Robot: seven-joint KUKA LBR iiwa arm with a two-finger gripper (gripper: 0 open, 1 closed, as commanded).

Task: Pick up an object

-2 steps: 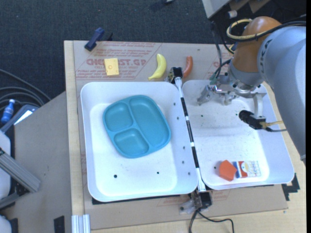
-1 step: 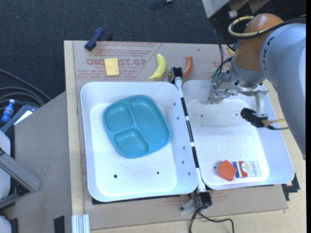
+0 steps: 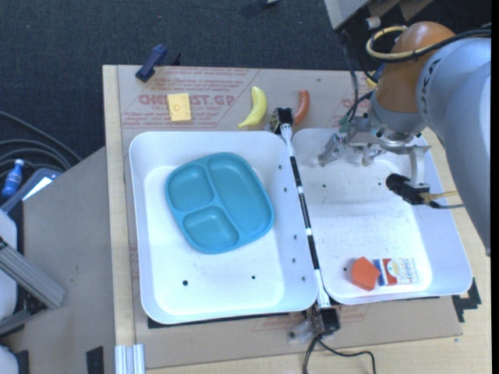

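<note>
An orange block (image 3: 363,273) lies near the front of the right bin (image 3: 366,209), touching a small white packet with orange and blue print (image 3: 398,271). A blue divided plate (image 3: 220,201) rests in the left bin (image 3: 156,240). My gripper (image 3: 348,156) hangs low over the far end of the right bin, well behind the orange block. Its fingers are spread open with nothing between them.
On the bench behind the bins lie a yellow banana (image 3: 253,107), an orange sausage-shaped toy (image 3: 302,106), a yellow square tag (image 3: 178,108) and a dark blue item (image 3: 150,62). The arm's black cable fitting (image 3: 407,188) overhangs the right bin's right side.
</note>
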